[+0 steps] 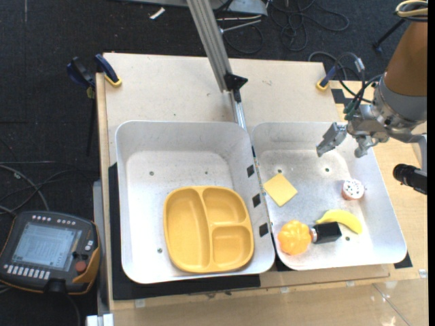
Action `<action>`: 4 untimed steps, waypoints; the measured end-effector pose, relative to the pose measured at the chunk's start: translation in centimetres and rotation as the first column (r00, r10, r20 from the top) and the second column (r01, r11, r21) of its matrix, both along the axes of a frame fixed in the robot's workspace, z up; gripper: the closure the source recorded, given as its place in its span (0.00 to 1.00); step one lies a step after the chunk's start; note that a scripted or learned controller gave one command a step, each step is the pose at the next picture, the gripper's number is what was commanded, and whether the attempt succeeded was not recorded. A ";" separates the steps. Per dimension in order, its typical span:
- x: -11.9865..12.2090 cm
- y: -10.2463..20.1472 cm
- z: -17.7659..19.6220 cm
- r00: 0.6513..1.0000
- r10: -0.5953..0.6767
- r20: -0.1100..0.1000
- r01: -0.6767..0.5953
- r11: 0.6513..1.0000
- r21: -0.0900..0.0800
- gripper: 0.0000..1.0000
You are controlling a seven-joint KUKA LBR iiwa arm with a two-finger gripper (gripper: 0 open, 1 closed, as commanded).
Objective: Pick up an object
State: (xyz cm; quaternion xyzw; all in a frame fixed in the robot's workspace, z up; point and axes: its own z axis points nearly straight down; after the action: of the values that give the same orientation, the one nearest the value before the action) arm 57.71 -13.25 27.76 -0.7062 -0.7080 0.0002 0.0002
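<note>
While the gripper (345,141) hangs spread and holding nothing over the right bin (380,202) near its far rim, the yellow square (281,189) lies nearer, leftward, bare floor between.

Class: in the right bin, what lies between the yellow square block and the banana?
Nothing: camera view shows bare bin floor between the yellow square block and the banana.

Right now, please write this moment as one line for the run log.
phase: approach | gripper: open, holds nothing, above right bin far side | right bin: yellow square, banana, orange ball | left bin: yellow tray
</note>
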 end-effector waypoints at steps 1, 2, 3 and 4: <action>0.0 0.0 0.0 1.000 -0.001 0.000 0.001 1.000 0.000 0.00; 0.1 -0.4 -6.3 1.000 -0.003 -0.006 0.003 1.000 0.001 0.00; 0.3 -0.6 -10.8 1.000 -0.003 -0.004 0.003 1.000 0.000 0.00; -0.2 0.4 -16.3 1.000 -0.003 -0.006 0.003 1.000 0.001 0.00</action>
State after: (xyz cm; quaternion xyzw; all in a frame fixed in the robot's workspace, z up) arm 57.50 -12.82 11.42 -0.7072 -0.7070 0.0018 0.0027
